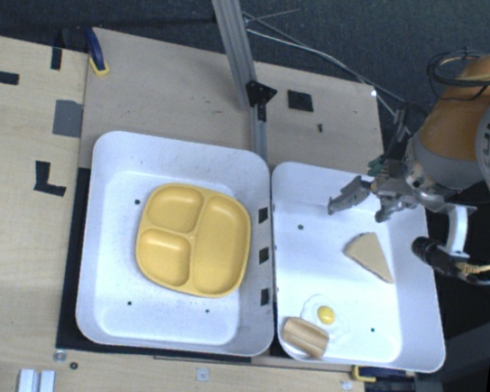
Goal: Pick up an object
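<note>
At the near edge of the right bin [405,347] you have a bread roll [304,336], and touching it just behind, a fried egg [324,315] with its yolk up. Further back in the same bin a tan wedge [371,255] lies flat on the floor, well apart from the roll and egg, with its point toward the back. Your claw [364,203] hangs above the bin's back part, just behind the wedge and not touching it; its two fingers are spread wide with nothing between them, one finger [346,199] reaching out to the left. The grey arm [460,131] comes in from the right. In the left bin [105,215] a yellow divided plate [193,238] with three compartments sits near the middle. Both bins rest side by side on the tabletop [7,201], which carries patches of black tape. A grey pole [236,39] slants down to the back edge between the two bins.
</note>
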`<state>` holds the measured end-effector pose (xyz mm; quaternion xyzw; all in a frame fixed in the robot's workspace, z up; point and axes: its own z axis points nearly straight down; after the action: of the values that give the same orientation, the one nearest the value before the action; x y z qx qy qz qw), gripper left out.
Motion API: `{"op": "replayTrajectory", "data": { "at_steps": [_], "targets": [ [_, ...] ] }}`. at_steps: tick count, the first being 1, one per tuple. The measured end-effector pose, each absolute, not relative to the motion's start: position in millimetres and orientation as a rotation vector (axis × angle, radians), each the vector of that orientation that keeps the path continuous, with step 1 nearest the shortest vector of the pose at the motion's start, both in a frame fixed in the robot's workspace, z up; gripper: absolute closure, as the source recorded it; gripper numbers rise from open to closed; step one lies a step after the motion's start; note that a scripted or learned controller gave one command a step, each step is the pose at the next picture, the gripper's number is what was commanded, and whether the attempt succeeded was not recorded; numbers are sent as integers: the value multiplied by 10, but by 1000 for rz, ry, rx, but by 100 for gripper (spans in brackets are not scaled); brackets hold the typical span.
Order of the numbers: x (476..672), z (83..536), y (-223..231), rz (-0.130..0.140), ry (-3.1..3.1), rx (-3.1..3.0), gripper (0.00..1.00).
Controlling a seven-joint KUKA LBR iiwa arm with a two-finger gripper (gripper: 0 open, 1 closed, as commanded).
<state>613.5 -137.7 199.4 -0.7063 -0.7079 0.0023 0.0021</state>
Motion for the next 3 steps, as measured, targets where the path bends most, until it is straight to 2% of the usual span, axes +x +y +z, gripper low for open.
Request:
{"op": "replayTrajectory", "data": {
  "at_steps": [2,3],
  "targets": [
    [6159,836,-1341,2,-2226,-2221,0],
    [6173,976,-1346,-1,-2229,-2224,100]
  ]
}}
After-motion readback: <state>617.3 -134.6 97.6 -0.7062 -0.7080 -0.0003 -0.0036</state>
